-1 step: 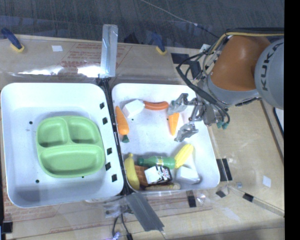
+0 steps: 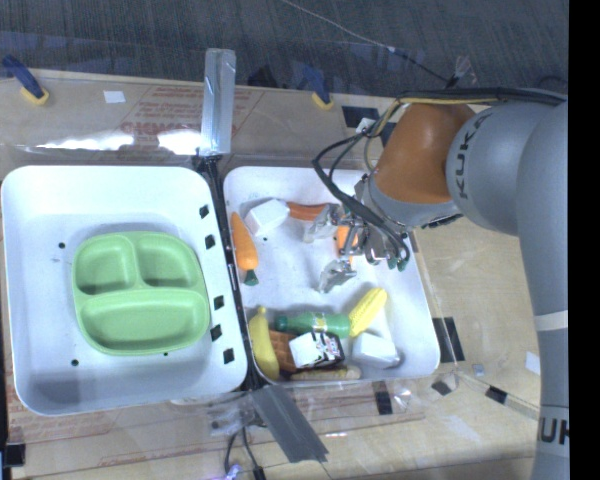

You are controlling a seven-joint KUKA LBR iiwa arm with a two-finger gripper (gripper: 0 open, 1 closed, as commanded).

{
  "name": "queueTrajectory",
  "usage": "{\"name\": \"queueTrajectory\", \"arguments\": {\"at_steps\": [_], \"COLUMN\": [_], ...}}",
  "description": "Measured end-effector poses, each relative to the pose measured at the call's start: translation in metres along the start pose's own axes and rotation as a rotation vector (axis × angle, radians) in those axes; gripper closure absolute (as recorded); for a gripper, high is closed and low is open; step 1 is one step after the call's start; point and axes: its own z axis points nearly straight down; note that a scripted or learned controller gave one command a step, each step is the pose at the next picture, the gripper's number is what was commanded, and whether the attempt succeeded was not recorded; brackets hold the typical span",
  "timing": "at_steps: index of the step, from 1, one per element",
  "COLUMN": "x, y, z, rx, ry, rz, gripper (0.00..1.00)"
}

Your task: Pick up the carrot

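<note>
The carrot (image 2: 242,244) is orange with a green tip toward the front. It lies along the left wall of the right bin (image 2: 420,278), close to the divider. My gripper (image 2: 337,266) hangs over the middle of that bin, to the right of the carrot and apart from it. A small orange patch (image 2: 342,236) shows at the gripper's base; I cannot tell what it is.
A white box (image 2: 265,215) and a reddish-orange stick (image 2: 305,209) lie at the bin's back. At the front are a yellow corn cob (image 2: 368,310), a green bottle (image 2: 310,323), a banana (image 2: 263,346) and a white block (image 2: 375,348). The left bin holds a green divided plate (image 2: 138,290).
</note>
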Motion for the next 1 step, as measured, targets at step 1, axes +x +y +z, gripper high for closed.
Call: {"name": "queueTrajectory", "arguments": {"at_steps": [1], "x": [-0.0027], "y": [0.0019], "z": [-0.0131], "rx": [0.002], "ry": [-0.006], "rz": [-0.009], "gripper": [1.0]}}
